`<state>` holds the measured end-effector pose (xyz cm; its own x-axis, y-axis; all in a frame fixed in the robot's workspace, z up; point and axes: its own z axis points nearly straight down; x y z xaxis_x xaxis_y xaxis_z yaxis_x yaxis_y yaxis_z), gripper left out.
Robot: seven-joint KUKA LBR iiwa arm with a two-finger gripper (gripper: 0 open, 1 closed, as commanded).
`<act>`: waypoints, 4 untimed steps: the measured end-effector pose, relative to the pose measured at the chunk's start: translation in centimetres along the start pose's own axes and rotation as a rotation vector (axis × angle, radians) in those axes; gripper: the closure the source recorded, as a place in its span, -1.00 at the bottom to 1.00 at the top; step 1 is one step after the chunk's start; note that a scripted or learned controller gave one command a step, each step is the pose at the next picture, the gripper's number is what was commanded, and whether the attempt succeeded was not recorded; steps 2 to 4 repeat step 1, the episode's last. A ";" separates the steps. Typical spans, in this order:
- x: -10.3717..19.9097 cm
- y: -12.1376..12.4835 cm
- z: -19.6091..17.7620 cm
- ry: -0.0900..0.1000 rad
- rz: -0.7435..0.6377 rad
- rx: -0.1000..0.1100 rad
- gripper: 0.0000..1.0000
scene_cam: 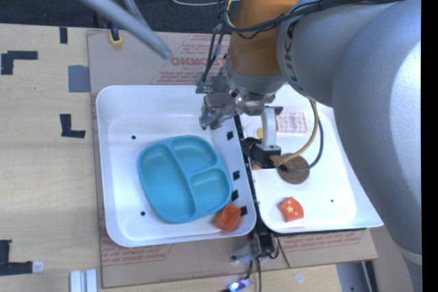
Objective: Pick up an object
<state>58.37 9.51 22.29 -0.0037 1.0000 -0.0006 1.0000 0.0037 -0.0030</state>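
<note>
Reaching in from the right of the frame, the grey arm with its orange band (263, 17) hung over the divide between the two shallow white bins (113, 147). Its gripper (219, 113) sat near frame centre; whether it was clenched could not be told. A blue sectioned plastic plate (183, 178) lay in the left bin, a small orange block (228, 217) touching its lower-right edge. In the right bin lay a red chunky piece (291, 208) and a brown round disc (295, 171).

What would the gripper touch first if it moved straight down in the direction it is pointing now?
Probably the white floor of the left bin, near its back right corner. The gripper hangs above bare floor there, just behind the blue divided plate. Depth is hard to judge from this slanted view.
</note>
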 end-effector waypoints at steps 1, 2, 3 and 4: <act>-0.1 0.0 0.0 0.000 0.001 -0.001 -1.00; -0.1 0.0 0.0 0.000 0.001 -0.001 -1.00; -0.1 0.0 0.0 0.000 0.001 -0.001 -1.00; -0.1 0.0 0.0 0.000 0.001 -0.001 -1.00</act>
